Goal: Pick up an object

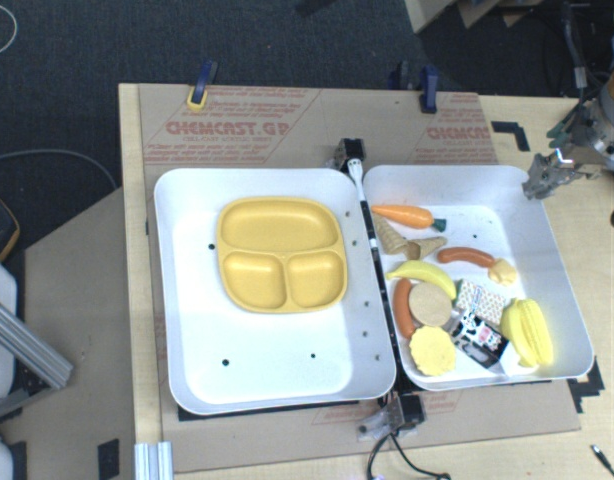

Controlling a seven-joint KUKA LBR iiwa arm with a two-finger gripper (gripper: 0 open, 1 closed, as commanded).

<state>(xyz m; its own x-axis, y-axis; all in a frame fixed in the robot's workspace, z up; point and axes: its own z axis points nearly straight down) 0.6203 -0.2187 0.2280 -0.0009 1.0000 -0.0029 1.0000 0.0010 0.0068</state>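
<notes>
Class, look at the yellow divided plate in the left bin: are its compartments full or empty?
Empty. The yellow divided plate shows bare yellow in all three compartments; the toy food lies in the right bin.

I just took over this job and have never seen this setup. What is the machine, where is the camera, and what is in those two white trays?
One fixed camera looks down at a slant on a bench with two white bins. The machine is a robot arm reaching in from the right; its claw hangs above the right bin's far right corner, with nothing visible in it. The left bin holds a yellow divided plate. The right bin holds toy food: a carrot, banana, two sausages, corn and some other small items.
</notes>
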